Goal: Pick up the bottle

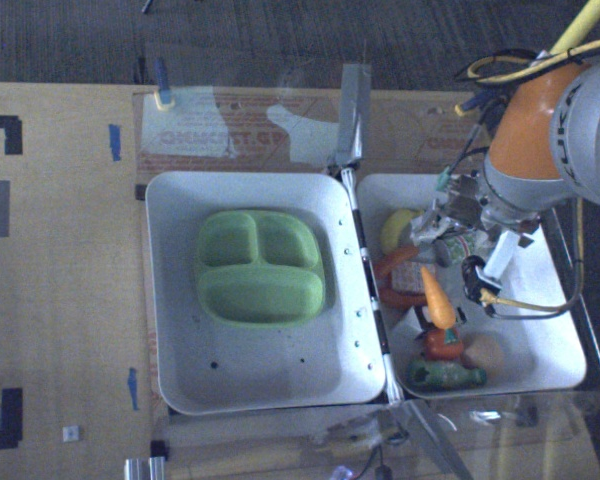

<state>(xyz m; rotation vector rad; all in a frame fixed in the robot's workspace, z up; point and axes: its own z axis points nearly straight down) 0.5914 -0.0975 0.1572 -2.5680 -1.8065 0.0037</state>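
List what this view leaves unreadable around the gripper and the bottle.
- Gripper, camera view: its fingers merge with clutter below the wrist; open or shut unclear.
- Green bottle: label too small and blurred.
- Red items in the right bin: partly covered by the carrot and gripper; identity unclear.

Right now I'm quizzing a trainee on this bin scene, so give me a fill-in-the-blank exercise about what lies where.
1. The green divided tray lies in the ____ bin as the camera sees it.
2. The carrot in the right bin is ____ in colour.
3. The green bottle lies on its side along that bin's ____ edge.
4. The tool is above the ____ bin.

Missing words: left; orange; near; right
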